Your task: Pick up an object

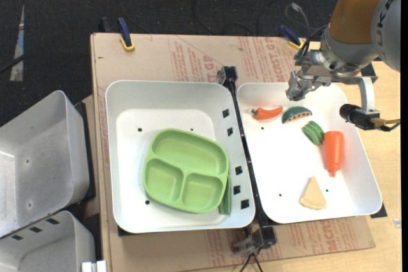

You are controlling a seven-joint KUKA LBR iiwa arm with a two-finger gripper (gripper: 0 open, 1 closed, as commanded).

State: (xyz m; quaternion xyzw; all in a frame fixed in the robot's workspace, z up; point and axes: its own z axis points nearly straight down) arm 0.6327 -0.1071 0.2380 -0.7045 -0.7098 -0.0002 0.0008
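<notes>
Hovering over the right bin, the pincer hid its state from view; a watermelon slice lay just beneath it, carrot further off

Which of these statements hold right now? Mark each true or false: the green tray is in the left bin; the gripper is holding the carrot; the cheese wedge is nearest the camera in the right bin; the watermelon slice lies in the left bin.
1. The green divided tray sits in the left bin. True.
2. The gripper holds the carrot. False: the carrot lies on the floor of the right bin, apart from the gripper, which hangs over that bin's far edge.
3. The cheese wedge is the right bin's nearest item. True.
4. The watermelon slice lies in the left bin. False: it is in the right bin.
</notes>
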